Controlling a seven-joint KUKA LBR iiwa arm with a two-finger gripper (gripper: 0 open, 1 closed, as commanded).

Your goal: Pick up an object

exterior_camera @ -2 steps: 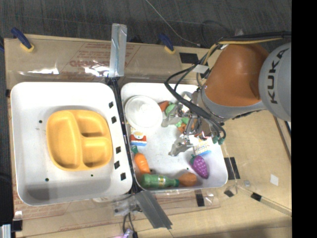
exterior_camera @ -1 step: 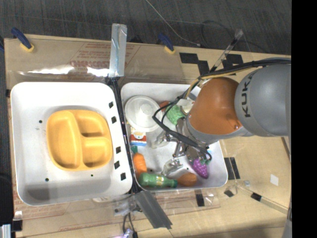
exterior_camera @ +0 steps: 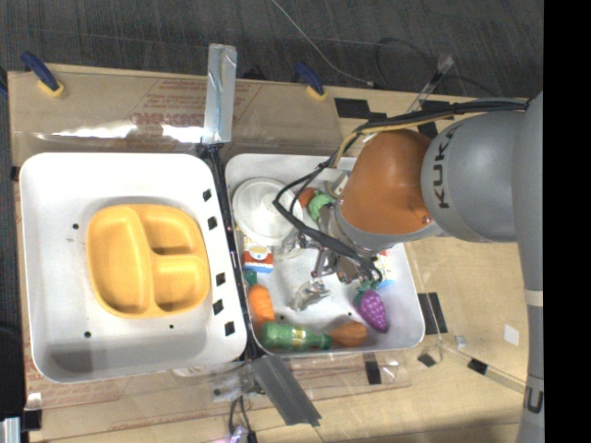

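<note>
Camera view looks down on 2 white bins set side by side on the surface [exterior_camera: 111, 95], their inner walls meeting along a black strip. Inside the left bin [exterior_camera: 42, 247] a yellow divided tray [exterior_camera: 148, 257] sits near the middle, with bare white floor on all sides of it up to the rim. Objects crowd the right bin [exterior_camera: 406, 326]: a clear cup [exterior_camera: 259, 206] close to the dividing wall, an orange carrot-like piece [exterior_camera: 260, 303] below it, a green bottle-shaped toy [exterior_camera: 294, 338] along the near wall, a brown item [exterior_camera: 349, 333] just beside that, and a purple grape bunch [exterior_camera: 373, 310] toward the right corner. Little open floor is left between them. From the right, the grey arm with its orange band [exterior_camera: 388, 187] covers the bin's upper right part. Hanging low over the middle of this bin is the gripper [exterior_camera: 319, 280], near the grapes and the carrot piece; cables and glare hide its tips, so I cannot tell whether it is released or clenched, nor whether it touches any object.
</note>
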